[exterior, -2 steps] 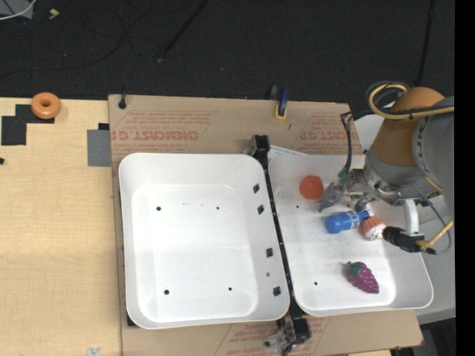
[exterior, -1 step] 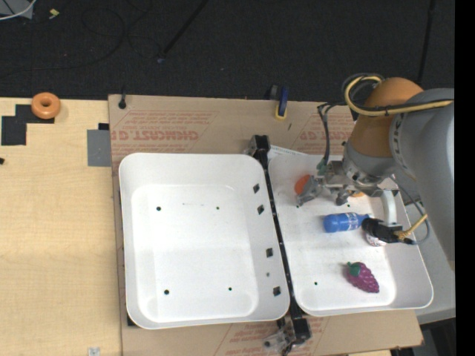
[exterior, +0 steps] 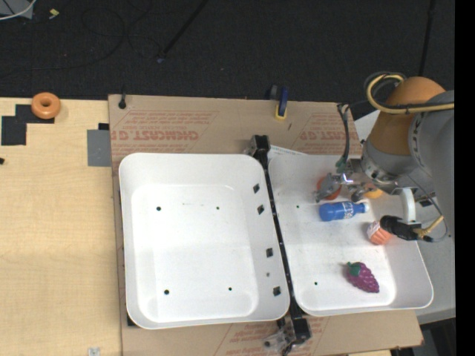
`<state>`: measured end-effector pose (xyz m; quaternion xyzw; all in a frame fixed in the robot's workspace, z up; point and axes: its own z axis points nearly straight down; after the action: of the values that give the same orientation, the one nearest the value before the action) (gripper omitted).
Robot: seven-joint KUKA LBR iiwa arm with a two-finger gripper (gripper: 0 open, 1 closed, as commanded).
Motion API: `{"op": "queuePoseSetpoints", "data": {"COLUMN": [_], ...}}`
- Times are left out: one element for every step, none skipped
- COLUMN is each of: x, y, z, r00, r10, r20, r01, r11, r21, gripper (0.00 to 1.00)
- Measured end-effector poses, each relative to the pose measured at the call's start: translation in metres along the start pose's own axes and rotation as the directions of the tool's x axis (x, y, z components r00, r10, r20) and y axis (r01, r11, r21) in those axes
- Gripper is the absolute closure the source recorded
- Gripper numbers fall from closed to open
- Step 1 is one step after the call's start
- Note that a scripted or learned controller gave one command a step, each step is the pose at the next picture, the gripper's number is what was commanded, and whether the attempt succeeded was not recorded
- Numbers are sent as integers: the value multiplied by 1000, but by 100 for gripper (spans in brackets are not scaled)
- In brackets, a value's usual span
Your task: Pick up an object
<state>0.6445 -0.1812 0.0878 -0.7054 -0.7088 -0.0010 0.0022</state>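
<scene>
The right bin [exterior: 326, 295] holds several small objects. A blue bottle [exterior: 341, 211] lies on its side in the middle of the bin's far half. A red-orange object [exterior: 327, 187] sits just above it. My gripper [exterior: 349, 184] hangs low over the bin, right beside the red-orange object and just above the bottle. The grey arm [exterior: 415, 136] with its orange band comes in from the right. A purple bunch of grapes [exterior: 361, 277] lies near the bin's front right. Close to the right wall, an orange cup-like piece [exterior: 378, 233] sits beside a black part of the arm.
The left bin [exterior: 141, 199] stands beside the right one, with black clips [exterior: 269, 252] along the shared edge. An orange ring [exterior: 46, 105] lies on the wooden bench at far left. A blue clamp [exterior: 281, 102] sits on the cardboard's back edge.
</scene>
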Motion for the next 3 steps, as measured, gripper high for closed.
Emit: {"op": "queuePoseSetpoints", "data": {"x": [-4, -1, 38], "y": [-2, -44, -5], "z": [-9, 1, 3], "r00": [1000, 1000, 1000], "r10": [1, 5, 4], "r20": [3, 3, 0], "r01": [-1, -5, -3], "r11": [1000, 1000, 1000], "r21": [9, 4, 29], "gripper": [100, 100, 100]}}
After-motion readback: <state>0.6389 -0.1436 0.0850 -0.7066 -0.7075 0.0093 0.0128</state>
